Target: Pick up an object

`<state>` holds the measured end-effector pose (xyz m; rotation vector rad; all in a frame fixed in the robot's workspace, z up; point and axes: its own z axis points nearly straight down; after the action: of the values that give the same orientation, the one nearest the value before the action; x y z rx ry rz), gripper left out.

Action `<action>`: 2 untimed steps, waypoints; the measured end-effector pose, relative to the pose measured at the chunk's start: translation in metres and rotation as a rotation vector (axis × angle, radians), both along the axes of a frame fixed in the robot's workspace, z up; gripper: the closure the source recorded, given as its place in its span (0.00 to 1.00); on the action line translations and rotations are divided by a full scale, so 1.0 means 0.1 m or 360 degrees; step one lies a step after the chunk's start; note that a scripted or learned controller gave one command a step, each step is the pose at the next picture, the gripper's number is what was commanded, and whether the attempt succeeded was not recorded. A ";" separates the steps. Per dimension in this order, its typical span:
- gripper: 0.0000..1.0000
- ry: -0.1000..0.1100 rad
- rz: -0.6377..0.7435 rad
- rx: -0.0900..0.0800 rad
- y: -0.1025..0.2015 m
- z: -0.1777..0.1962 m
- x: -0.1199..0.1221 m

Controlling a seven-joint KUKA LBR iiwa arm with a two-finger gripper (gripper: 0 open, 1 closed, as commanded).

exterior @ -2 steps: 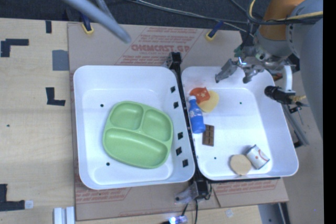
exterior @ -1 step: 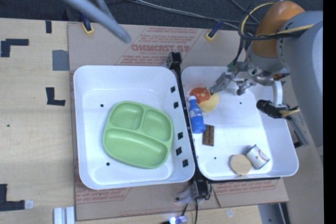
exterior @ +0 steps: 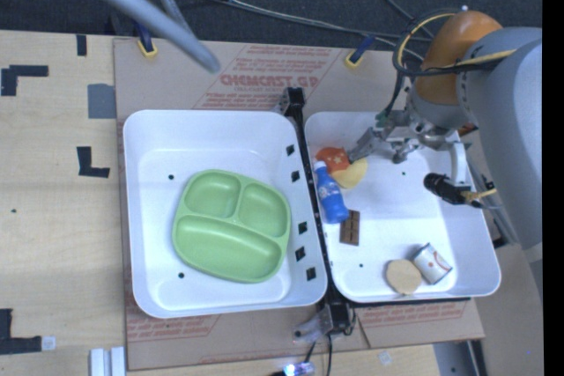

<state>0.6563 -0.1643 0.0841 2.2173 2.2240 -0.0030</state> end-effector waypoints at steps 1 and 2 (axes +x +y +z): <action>1.00 -0.0007 0.0002 -0.0002 0.01 0.13 0.02; 1.00 -0.0007 -0.0004 0.0002 0.00 0.72 -0.06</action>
<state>0.6505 -0.1646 0.1561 2.2184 2.2200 0.0032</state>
